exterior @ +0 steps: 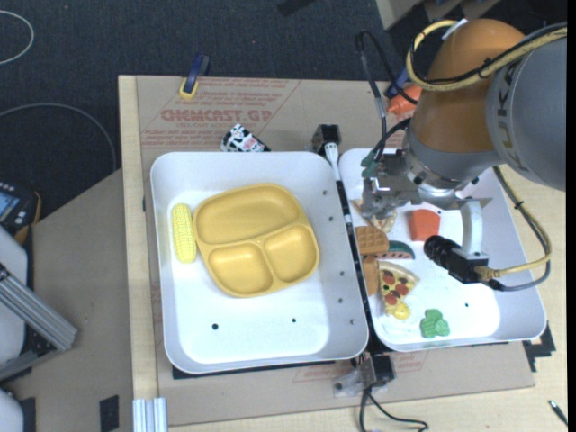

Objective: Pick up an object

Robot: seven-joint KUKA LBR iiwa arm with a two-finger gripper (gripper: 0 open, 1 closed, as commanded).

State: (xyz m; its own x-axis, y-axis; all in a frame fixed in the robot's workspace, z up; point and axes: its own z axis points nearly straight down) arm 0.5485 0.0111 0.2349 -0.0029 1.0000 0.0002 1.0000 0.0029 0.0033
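My gripper (382, 203) hangs low over the upper left part of the right bin (504, 318), close to the divider. Just below it lies a brown waffle-like piece (370, 239). An orange block (424, 223) sits to its right. Further down are a pizza slice (394, 282), a small yellow piece (400, 311) and a green broccoli piece (435, 324). The arm's bulk hides the bin's upper part.
The left bin (261, 336) holds a yellow divided plate (255, 238) and a corn cob (184, 232) along its left side. A black-and-white item (243, 139) and a blue-yellow clip (193, 76) lie on the board behind the bins.
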